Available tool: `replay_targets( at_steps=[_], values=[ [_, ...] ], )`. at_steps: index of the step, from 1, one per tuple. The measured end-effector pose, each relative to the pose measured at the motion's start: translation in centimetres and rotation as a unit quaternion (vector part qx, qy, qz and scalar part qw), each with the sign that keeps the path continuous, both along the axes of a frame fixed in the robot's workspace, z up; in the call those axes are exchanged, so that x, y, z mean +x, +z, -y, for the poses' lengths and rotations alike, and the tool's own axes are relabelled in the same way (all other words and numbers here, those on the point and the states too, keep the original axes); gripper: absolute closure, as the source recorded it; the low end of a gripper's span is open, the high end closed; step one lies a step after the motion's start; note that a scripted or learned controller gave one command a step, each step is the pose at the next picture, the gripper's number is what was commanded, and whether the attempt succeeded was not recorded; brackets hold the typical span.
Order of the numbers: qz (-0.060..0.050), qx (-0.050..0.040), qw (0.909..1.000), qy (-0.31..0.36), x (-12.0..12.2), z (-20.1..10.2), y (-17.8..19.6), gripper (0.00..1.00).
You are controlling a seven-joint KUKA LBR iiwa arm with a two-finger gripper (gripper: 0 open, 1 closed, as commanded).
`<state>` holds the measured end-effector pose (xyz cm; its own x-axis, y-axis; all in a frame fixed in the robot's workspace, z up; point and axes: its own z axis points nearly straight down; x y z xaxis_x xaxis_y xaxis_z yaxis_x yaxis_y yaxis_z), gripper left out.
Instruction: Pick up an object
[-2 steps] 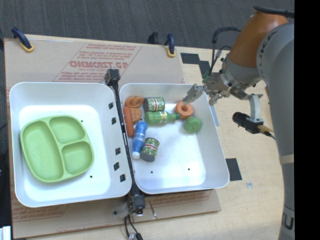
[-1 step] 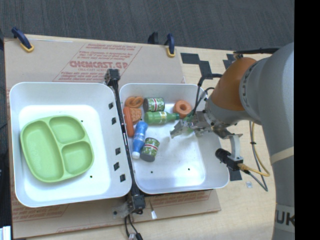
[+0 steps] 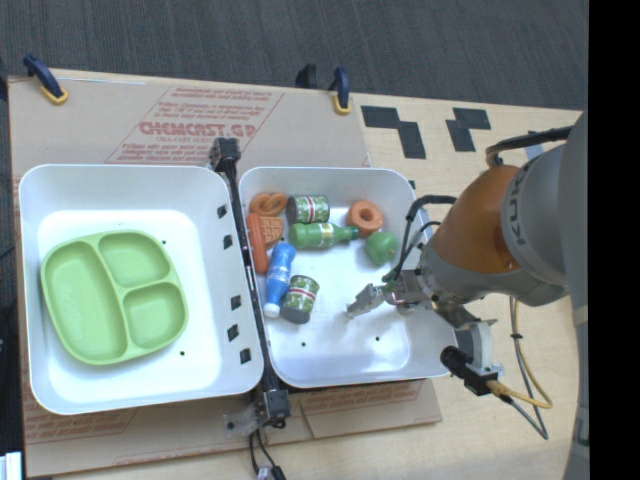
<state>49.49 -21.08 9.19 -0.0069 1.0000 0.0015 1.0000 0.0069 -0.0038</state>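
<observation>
Glossy cylindrical can (image 3: 299, 299) beside smooth blue bottle (image 3: 278, 277)

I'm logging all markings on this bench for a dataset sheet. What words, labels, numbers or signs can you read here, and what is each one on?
"CHEMCAST GP": large red print on the brown board behind the bins.
Smaller red lines above and below it: too blurred to read.
Black block shapes on the bench top at the back right: a pattern, not letters.
Labels on the two cans, the green bottle and the blue bottle: too small to read.
</observation>
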Motion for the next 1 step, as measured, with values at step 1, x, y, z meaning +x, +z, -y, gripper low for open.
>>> replay_targets(
  at_steps=[1],
  values=[
    [0.001,-0.0014,1.0000,0.003,0.17,0.08,1.09,1.00]
  ],
)
